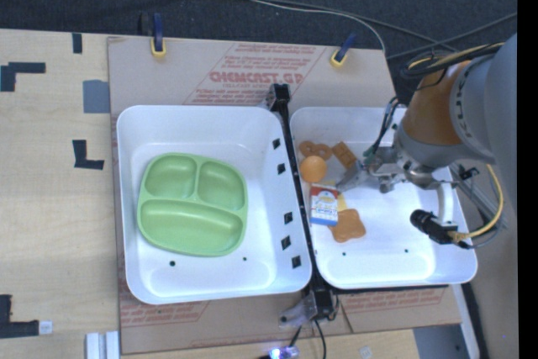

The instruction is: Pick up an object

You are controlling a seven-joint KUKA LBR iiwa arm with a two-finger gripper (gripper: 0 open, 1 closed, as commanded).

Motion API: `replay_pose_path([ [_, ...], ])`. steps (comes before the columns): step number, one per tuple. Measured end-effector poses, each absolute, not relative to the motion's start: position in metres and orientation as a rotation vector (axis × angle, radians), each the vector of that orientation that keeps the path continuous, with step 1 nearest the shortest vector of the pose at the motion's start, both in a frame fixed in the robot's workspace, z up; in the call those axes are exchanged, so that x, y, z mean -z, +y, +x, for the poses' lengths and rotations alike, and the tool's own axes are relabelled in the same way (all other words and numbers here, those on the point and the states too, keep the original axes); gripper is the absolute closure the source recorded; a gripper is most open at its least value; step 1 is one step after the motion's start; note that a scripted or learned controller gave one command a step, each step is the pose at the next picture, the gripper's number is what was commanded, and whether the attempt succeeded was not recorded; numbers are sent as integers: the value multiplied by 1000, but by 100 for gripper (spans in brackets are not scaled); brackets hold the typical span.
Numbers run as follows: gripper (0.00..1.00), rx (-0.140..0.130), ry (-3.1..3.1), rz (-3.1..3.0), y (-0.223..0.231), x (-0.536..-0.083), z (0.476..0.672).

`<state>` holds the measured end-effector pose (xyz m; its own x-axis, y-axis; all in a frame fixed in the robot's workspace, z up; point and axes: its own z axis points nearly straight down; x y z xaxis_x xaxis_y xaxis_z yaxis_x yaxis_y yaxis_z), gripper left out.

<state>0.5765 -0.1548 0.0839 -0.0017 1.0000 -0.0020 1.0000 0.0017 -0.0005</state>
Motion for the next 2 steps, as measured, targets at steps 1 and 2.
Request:
replay_pose_path([
  [1, 100, 0, 2220, 2215, -155, -97, 578],
  [2, 100, -3, 2221, 2219, -164, -151, 574],
])
